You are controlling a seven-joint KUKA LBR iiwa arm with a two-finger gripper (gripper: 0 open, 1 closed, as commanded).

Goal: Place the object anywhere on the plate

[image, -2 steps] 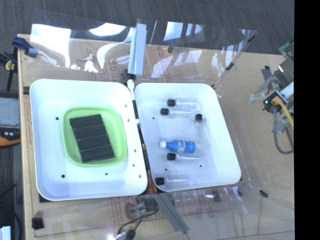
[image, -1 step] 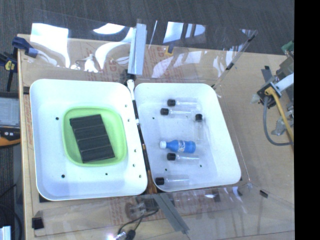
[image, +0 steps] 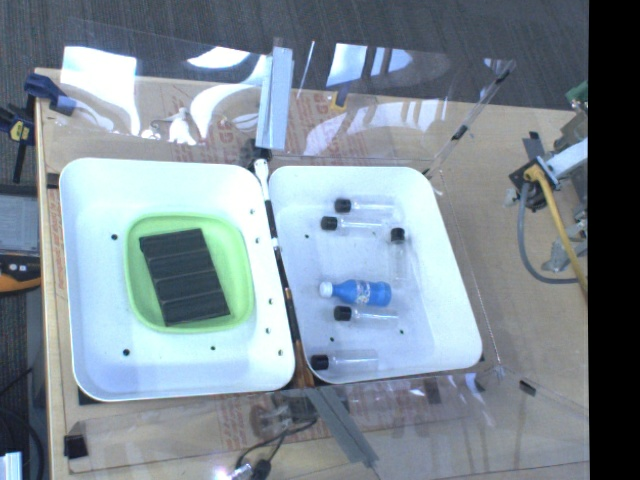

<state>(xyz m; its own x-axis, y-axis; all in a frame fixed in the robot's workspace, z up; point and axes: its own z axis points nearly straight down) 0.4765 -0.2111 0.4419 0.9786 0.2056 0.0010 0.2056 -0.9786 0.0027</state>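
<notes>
A light green plate (image: 238, 268) sits in the middle of the left white bin (image: 90, 198). A dark grey ribbed rectangular block (image: 183, 276) lies flat on the plate, slightly turned. In the right white bin (image: 445, 308) a small blue bottle (image: 358, 292) with a white cap lies on its side near the centre. Several clear tubes with black caps lie around it: two at the back (image: 365, 206), one to the right (image: 398, 253), one just in front of the bottle (image: 368, 314), and one at the front edge (image: 345, 363).
A metal bar (image: 273, 98) stands behind the seam between the bins. Clear plastic panels (image: 400, 98) rise behind and right of the right bin. Yellow and grey cables (image: 545, 228) hang at the bench's right side. A blue clamp (image: 40, 88) grips the back left corner.
</notes>
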